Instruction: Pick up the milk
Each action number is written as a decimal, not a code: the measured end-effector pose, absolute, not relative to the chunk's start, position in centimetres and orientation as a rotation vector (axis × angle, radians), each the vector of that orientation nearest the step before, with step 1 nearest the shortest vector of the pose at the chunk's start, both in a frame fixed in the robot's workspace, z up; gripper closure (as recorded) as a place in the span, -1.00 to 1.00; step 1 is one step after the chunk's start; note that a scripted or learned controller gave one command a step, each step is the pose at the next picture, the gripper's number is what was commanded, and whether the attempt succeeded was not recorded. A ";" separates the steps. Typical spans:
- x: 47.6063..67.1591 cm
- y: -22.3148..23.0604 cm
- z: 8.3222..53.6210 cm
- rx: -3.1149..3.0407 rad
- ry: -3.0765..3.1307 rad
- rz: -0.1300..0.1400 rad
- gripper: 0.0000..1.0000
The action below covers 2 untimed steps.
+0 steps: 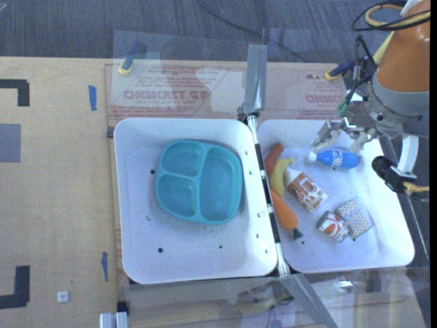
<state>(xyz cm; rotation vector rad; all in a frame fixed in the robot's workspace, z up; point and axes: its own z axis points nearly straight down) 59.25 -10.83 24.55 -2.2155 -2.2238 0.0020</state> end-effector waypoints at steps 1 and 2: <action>53.2 -9.6 11.4 -1.980 -2.436 0.002 -1.00; 53.1 -9.8 12.3 -1.987 -2.430 0.002 1.00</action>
